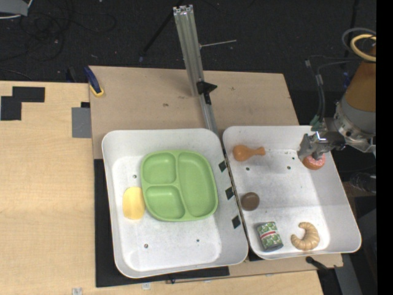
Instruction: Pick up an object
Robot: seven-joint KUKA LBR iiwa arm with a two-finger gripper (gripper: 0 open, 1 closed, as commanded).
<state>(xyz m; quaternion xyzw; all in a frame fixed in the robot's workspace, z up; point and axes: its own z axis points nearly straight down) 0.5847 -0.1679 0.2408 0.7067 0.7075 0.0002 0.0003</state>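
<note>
Two shallow white bins are seen side by side on a wooden bench. The left bin is occupied by a green three-compartment plastic plate, with a yellow oval object touching the plate's rim at 9 o'clock. In the right bin, an orange drumstick-shaped toy is seen toward 10 o'clock, a small round brown object near the left wall at 8 o'clock, a small green-labelled can at 6 o'clock, and a tan croissant-shaped toy just beside the can at 5 o'clock. A grey aluminium post is planted upright behind the bins.

The grey arm's two-finger gripper is held over the right bin's edge at 2 o'clock. A small round pink-red object is seen directly beneath the fingertips, partly hidden by them, well apart from the other toys. Whether the fingers are spread or closed, and whether the object is touched, cannot be told.
</note>
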